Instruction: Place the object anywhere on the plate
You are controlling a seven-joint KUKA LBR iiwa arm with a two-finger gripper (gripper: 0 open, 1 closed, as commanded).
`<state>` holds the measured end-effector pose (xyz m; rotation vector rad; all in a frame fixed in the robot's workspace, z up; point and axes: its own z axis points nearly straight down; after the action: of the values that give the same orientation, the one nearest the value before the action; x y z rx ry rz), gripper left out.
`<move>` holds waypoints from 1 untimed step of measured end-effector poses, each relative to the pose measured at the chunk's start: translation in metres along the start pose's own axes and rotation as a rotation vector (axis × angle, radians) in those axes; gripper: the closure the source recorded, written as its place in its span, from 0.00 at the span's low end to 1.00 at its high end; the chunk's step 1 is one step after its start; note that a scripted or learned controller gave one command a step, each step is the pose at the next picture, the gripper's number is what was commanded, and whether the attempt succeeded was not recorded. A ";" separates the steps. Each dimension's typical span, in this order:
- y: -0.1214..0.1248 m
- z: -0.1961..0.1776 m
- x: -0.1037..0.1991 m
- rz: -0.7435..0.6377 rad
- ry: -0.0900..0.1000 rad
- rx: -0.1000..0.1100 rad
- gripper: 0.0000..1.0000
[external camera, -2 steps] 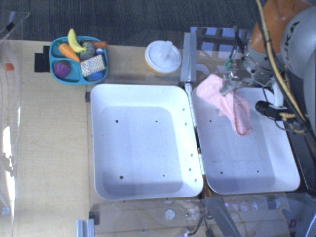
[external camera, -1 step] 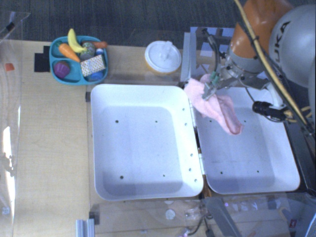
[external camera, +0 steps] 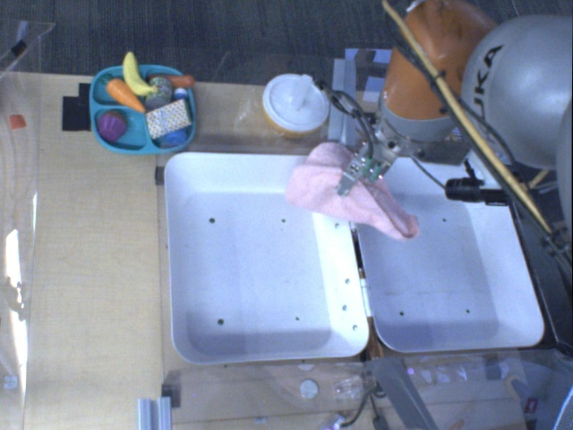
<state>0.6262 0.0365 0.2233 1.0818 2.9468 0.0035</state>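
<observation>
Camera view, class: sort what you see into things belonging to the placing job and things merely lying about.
Job:
pink cloth, draped at the gripper
blue divided plate

Lying about:
toy food on that plate
white lidded container
left bin
right bin

The cloth (external camera: 345, 193) is pink, soft and crumpled; it hangs bunched over the seam between the two white bins, one end trailing down to the right; the blue sectioned plate (external camera: 134, 143) sits well apart at upper left, filled with toy food.

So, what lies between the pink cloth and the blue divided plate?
In the camera view, the white lidded container stands on the bench between the pink cloth and the blue divided plate, nearer the cloth.
</observation>
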 end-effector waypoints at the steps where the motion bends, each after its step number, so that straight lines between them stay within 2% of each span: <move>1: 0.022 0.000 0.053 -0.403 0.000 -0.001 1.00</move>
<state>0.5999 0.0876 0.2229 0.4705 3.1029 0.0042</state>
